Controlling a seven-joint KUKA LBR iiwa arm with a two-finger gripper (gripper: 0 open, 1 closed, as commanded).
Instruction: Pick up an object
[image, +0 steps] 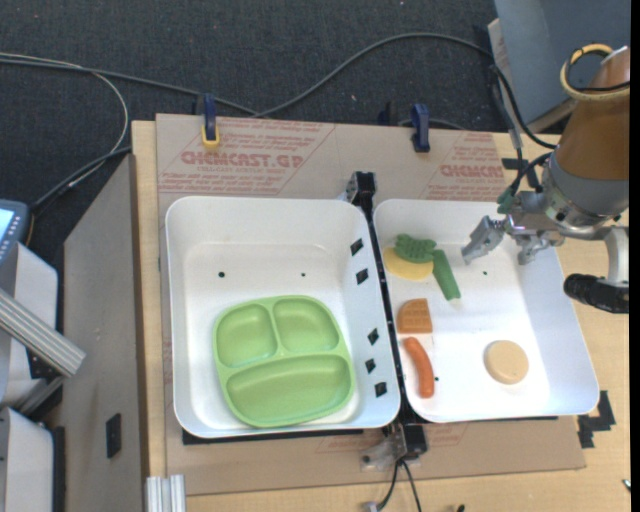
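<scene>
"Had the arm picked anything up at that point?"

"No. The claw (507, 240) hung above the right bin (560, 330), its two fingers spread apart with nothing between them."

"Where were the objects?"

"All lying in that bin: the green bean (445, 275) and yellow piece (408, 266) just beside the claw, the round cookie (507, 361) below it, the sausage (421, 366) farther off. The whole grasp was left."
</scene>
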